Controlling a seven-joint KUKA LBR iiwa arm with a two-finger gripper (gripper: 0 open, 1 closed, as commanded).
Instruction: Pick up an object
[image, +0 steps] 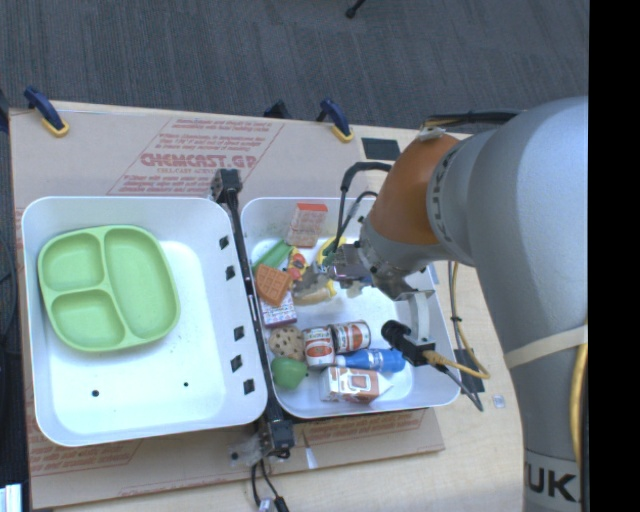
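The arm reaches in from the right and its end effector (335, 262) sits low over the upper middle of the right bin (432, 392), among the crowded objects; whether it is open or closed I cannot tell, since the wrist hides that part, and nothing can be seen gripped. The task names no particular thing, so any item in this bin will serve — the nearest candidates are the pale, bread-like piece (313, 291) just below the tool and the orange waffle-patterned block (273, 284) to its left. To do the step well, I judge the tool should settle on one item with free space on two sides, descend straight, and close across the narrower dimension; the small cans (337, 340) lie touching each other and would likely roll or come up as a pair, so an isolated piece such as the green ball (289, 373) near the lower left corner looks an easier target. The left bin (140, 415) holds a green divided tray (107, 287). Readable writing is scarce: red print on the cardboard sheet (205, 150) under the bins reads roughly "CHEMCAST GP"; white letters "UK" show on the arm base at lower right; the labels on the cans and the small carton (352, 384) are too small to read.
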